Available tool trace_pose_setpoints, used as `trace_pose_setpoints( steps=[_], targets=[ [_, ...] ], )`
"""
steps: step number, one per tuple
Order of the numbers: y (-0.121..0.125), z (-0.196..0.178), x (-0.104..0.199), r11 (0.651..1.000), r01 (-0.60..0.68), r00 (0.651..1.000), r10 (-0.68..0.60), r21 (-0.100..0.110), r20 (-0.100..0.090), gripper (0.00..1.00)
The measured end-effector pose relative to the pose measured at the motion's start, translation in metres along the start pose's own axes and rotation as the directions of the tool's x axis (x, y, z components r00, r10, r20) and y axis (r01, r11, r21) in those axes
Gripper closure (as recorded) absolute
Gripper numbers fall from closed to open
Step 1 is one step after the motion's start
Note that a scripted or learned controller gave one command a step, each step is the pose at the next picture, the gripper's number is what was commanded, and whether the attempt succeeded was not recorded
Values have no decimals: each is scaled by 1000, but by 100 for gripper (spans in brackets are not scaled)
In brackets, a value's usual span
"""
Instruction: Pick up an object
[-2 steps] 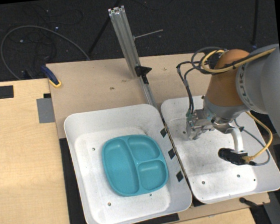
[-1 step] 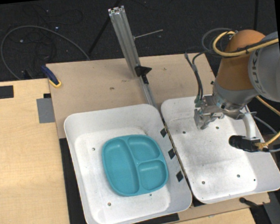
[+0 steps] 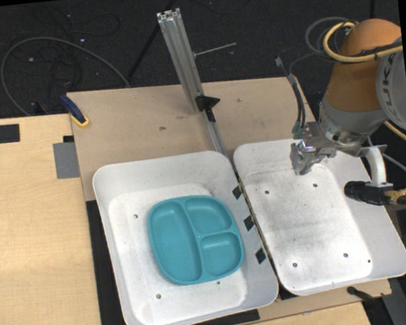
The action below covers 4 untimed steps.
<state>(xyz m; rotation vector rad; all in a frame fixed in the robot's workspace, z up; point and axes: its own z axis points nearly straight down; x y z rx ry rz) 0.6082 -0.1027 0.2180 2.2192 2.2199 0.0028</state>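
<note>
Lying in the left bin [image 3: 120, 204], a teal divided plate [image 3: 195, 238]; pincer [image 3: 305, 159] state unclear.

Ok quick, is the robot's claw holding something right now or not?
Gripper: over the far corner of the right bin; whether it is open or closed cannot be told. Nothing is visibly held. The teal plate lies in the left bin.

Robotics lab: plywood bench [image 3: 147, 121], two white bins [image 3: 119, 197], aluminium post [image 3: 180, 59], loose cables [image 3: 37, 53] on dark floor, robot arm [image 3: 360, 67].
</note>
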Motion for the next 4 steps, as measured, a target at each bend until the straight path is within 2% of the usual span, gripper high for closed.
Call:
trace_pose_setpoints(
  steps=[1,4],
  targets=[
    [-17,9,50,1000,4,1000,-4,8,-3,100],
    [-48,-14,197,1000,5,1000,-5,8,-3,100]
  ],
)
